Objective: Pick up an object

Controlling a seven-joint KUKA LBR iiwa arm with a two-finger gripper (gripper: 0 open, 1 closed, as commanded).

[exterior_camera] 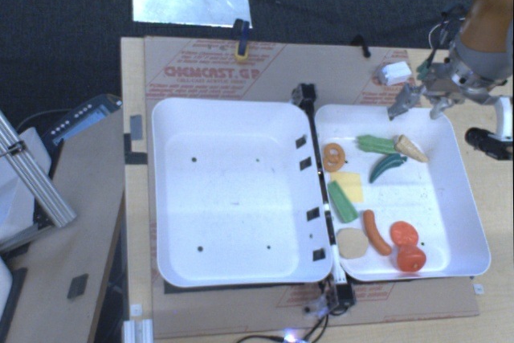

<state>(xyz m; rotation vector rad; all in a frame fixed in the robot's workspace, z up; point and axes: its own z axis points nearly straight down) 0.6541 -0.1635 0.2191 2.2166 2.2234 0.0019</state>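
The right bin (470, 209) holds toy food. There is an orange ring (333, 155), a light green pepper (376, 144), a dark green pepper (387, 165), a beige cone-shaped piece (411, 148), a yellow block (348, 189), a green cucumber (341, 203), a red sausage (377, 231), two red tomatoes (404, 234) (410, 259) and a tan disc (351, 243). My gripper (419, 106) hangs over the bin's far edge, above and behind the peppers. It is open, with nothing between its fingers.
The left bin (233, 189) lies beside the right one, with a black hinge strip (317, 173) between them. A small white box (395, 73) rests on the cardboard behind the right bin. At the back, a yellow-and-blue clamp (241, 40) stands.
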